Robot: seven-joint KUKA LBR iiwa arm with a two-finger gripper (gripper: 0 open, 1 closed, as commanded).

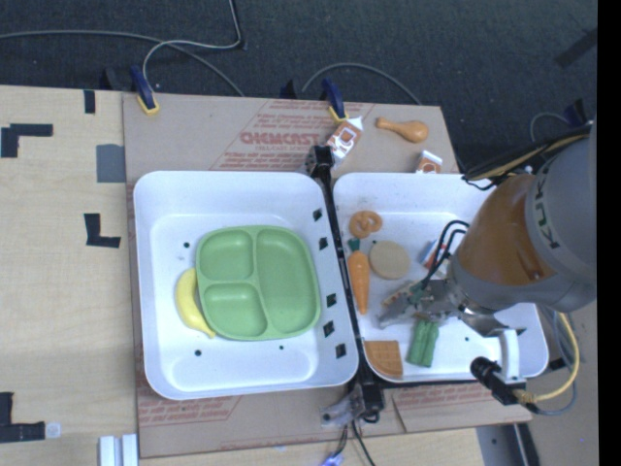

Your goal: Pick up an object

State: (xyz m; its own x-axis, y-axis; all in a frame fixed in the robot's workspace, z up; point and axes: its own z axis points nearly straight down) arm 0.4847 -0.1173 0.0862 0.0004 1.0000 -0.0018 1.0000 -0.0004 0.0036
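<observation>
The gripper point(412, 304) is low in the right bin point(441, 187), just above the green cucumber point(423, 343); I cannot tell its state. A carrot point(359, 282) lies near the bin's left wall. The green divided plate point(258, 282) lies in the left bin point(160, 260), partly covering a banana point(189, 304).

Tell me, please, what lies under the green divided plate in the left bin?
A yellow banana pokes out from beneath the green divided plate at its left edge. The rest of the banana, and anything else beneath the plate, is covered.
</observation>
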